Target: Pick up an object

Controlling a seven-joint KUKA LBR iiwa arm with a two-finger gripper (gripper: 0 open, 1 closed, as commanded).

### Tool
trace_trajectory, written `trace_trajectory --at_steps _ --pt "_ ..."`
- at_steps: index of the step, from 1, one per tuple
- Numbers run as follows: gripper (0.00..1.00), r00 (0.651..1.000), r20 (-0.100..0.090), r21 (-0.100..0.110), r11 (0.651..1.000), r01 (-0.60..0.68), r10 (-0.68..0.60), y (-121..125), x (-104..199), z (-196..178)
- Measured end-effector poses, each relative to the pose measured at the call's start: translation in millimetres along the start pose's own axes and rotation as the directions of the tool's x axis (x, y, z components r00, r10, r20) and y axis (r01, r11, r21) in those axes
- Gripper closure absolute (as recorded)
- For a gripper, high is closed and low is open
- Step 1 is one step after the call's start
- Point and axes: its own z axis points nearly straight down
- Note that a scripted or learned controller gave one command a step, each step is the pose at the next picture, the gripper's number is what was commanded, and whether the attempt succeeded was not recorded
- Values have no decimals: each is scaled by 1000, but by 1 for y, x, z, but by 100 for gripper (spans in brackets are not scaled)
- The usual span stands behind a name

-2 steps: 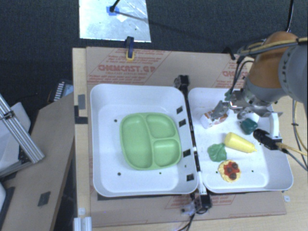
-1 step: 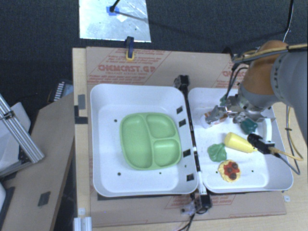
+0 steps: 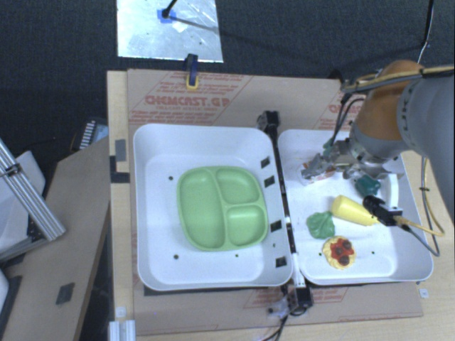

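Dark carpeted floor (image 3: pixel 57 41) is surrounding a brown cardboard-covered bench (image 3: pixel 213 94). At twelve o'clock a shiny foil-like sheet (image 3: pixel 169 18) is lying on the carpet, catching light. At nine o'clock an aluminium frame rail (image 3: pixel 28 197) is slanting across a tan board (image 3: pixel 78 219).

In the right white bin (image 3: pixel 405 265), the grey arm (image 3: pixel 419 112) covers the far-right corner, a yellow cone (image 3: pixel 353 210), green leaf piece (image 3: pixel 320 224) and small pizza toy (image 3: pixel 339 251) crowd the near half, leaving open floor along the far-left corner.
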Motion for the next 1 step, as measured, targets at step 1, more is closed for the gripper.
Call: trace_trajectory --at_steps 1 --pt "100 1000 -1 -5 1000 0 0 2 1 -12"
